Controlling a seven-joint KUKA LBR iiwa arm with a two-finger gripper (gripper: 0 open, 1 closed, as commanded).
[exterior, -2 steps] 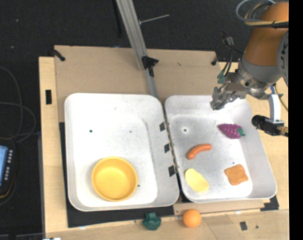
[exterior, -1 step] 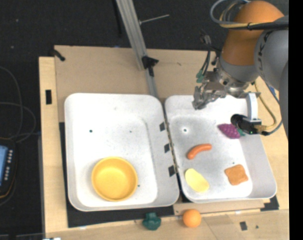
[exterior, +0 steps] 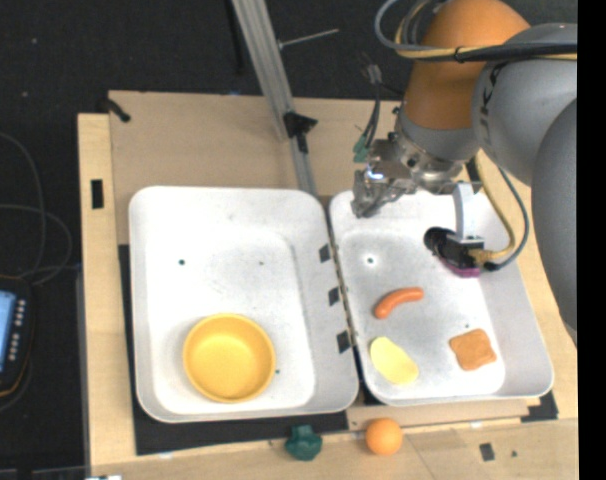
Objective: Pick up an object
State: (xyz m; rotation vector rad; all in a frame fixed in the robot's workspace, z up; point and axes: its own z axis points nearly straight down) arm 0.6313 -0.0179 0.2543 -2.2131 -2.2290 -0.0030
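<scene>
Hovering over the right bin's [exterior: 503, 298] far-left corner, the gripper [exterior: 371, 194] carries nothing visible; finger spacing cannot be told. Sausage [exterior: 397, 301], yellow piece [exterior: 393, 360] and toast [exterior: 472, 349] lie nearer, unpicked; grasping remains.

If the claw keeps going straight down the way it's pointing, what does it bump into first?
Probably just the bare white floor of the right bin, near its top-left corner. The claw points down there, though depth is hard to judge.
</scene>
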